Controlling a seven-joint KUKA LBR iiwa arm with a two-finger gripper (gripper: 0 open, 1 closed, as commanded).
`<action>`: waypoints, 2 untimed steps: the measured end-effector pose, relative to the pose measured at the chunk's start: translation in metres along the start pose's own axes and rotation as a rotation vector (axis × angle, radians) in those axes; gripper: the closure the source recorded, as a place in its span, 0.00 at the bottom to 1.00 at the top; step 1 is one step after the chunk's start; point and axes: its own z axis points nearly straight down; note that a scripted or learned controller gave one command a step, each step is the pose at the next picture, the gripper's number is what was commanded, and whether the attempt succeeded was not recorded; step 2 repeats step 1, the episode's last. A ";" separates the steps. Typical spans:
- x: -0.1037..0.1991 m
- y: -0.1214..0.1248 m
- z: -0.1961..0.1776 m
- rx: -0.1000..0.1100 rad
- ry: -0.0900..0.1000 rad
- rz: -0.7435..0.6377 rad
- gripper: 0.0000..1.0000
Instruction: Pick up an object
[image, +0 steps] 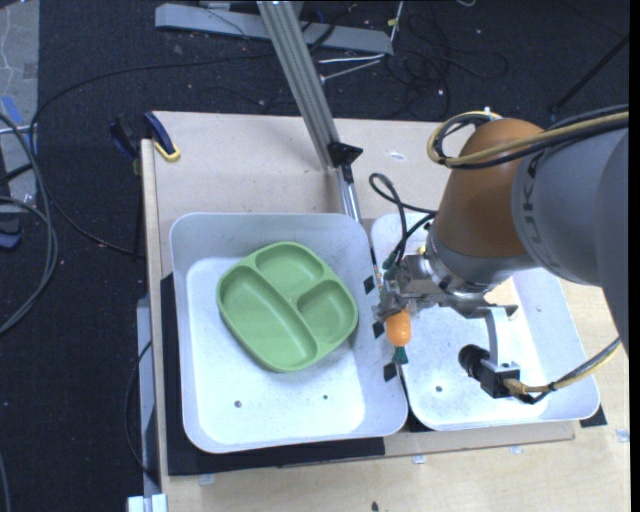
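Even overhead light; slightly soft, perhaps.

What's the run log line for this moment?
gripper: over right bin left edge | orange object: at fingertips, hold unclear | green plate: left bin

Divided plate (288, 305) was pale green, plain, no pattern. Both bins (200, 400) were white with faint speckle. Small ball (398, 328) was orange. Arm (560, 215) was grey, band (478, 205) orange. Counter (240, 160) was light tan. Floor (70, 130) was black.
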 end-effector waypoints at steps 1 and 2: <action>0.053 0.003 -0.017 -0.001 0.000 0.001 1.00; 0.053 0.003 -0.017 -0.001 0.000 0.001 1.00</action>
